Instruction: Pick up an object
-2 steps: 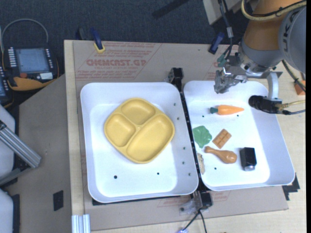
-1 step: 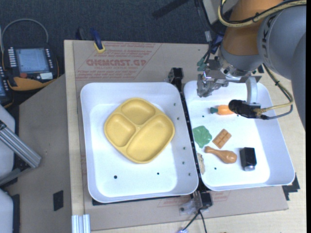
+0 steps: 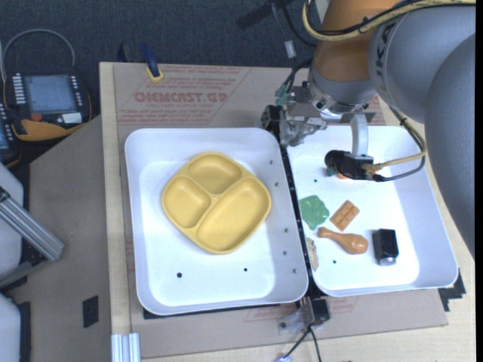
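The right bin [image 3: 423, 270] holds a green flat piece [image 3: 312, 210], a small brown waffle-like piece [image 3: 345, 215], a tan drumstick-shaped toy [image 3: 344, 240] and a black block [image 3: 386, 245]. These lie together in the bin's near-left half. My gripper [image 3: 293, 127] hangs over the far-left corner of the right bin, by the wall between the two bins. It is well behind the objects and I see nothing in it. A small orange bit [image 3: 343, 175] peeks out under the wrist hardware.
The left bin [image 3: 143, 270] carries a yellow divided plate [image 3: 216, 200] in its middle. A small tan scrap [image 3: 313, 259] lies at the right bin's left wall. The arm covers the right bin's far-right side. A pendant sits off the bench at left.
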{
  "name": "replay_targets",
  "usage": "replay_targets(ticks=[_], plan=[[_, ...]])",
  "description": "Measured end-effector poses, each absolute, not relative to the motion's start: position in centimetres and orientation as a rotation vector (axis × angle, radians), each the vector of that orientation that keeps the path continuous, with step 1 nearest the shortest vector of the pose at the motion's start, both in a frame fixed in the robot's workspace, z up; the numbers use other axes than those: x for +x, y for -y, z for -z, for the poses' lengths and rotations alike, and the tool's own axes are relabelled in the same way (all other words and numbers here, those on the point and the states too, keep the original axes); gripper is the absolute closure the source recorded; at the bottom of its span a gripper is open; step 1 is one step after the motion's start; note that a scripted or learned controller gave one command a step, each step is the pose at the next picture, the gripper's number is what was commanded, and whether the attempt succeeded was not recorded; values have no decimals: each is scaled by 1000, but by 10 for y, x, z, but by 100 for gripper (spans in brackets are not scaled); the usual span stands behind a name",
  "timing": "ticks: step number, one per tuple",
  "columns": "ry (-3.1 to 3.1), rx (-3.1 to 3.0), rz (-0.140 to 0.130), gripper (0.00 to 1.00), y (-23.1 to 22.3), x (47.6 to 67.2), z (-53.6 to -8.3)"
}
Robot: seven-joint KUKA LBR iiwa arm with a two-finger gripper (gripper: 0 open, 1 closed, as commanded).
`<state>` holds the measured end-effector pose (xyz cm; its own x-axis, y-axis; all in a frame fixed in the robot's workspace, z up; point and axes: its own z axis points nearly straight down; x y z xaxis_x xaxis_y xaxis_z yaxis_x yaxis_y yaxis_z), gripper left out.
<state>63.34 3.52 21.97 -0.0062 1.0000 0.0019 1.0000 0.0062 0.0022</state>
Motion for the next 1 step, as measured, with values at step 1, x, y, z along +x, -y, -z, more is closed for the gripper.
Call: replay_targets(ticks=[1], plan=[[-2229, 2213, -6, 100, -89, 628, -231]])
